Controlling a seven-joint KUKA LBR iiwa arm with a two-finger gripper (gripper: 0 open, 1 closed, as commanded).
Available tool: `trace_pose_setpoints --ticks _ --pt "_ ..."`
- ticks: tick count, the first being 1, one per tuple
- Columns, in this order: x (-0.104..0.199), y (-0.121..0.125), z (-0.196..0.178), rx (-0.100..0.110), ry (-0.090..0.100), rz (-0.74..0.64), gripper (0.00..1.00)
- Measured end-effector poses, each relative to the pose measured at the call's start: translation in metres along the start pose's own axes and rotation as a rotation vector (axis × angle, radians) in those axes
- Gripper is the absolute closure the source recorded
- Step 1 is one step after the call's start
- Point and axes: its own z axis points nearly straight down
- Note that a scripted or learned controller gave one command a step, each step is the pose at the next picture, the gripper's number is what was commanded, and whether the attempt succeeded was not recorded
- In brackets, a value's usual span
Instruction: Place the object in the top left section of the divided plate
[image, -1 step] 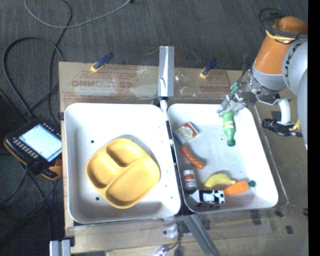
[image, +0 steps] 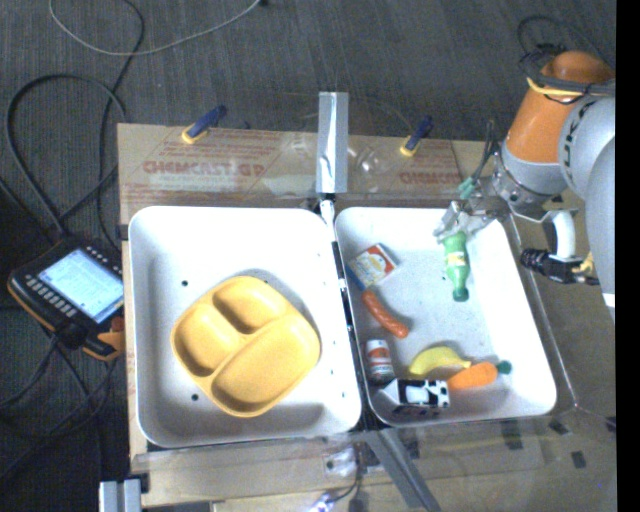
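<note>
Green bottle (image: 458, 264) between pincer (image: 453, 232) fingers, above right bin (image: 530, 300)

Mirrored red lettering, roughly "CHEMCAST GP", on the clear sheet (image: 205, 170) behind the bins.

yellow divided plate (image: 247, 343) | green bottle (image: 458, 262) | orange carrot (image: 477, 375) | yellow banana (image: 440, 359) | white bins (image: 160, 240)
</note>
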Motion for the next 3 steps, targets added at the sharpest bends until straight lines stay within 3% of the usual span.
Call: trace_pose_setpoints --ticks 1,2,3 --pt "0.065 -0.026 0.062 -0.005 0.004 -0.419 1.00" --pt "0.066 -0.026 0.053 -0.007 0.006 -0.419 1.00" --pt "0.121 -0.082 -0.029 -0.003 0.005 -0.443 1.00"
